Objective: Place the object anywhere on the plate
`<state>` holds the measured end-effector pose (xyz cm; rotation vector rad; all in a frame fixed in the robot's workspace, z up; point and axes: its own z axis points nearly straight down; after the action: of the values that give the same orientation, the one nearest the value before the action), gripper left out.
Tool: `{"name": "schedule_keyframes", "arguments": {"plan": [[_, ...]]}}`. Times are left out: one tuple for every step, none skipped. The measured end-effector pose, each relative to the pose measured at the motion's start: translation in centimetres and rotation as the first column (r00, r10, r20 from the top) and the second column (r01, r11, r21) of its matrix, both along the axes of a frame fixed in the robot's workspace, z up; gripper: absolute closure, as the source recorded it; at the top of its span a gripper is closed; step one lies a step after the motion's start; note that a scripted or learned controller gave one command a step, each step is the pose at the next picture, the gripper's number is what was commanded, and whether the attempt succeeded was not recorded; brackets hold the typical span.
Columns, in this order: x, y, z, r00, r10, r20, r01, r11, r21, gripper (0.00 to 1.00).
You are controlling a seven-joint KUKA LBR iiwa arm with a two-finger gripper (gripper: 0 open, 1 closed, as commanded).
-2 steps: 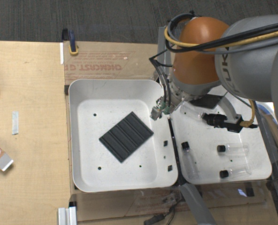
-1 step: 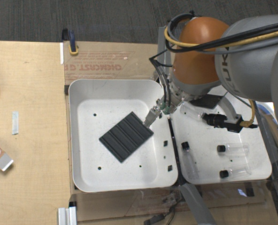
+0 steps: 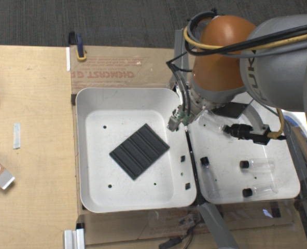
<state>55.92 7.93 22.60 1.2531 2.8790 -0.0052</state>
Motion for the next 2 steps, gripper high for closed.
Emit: {"name": "schedule_keyframes", "arguments": {"plan": [[0.0, 0.01, 0.0, 1.0, 0.0, 0.0, 0.0, 1.0, 0.0, 0.0], [0.07, -0.12, 0.82, 1.0, 0.0, 0.0, 0.0, 1.0, -0.001, 1.0]]}}
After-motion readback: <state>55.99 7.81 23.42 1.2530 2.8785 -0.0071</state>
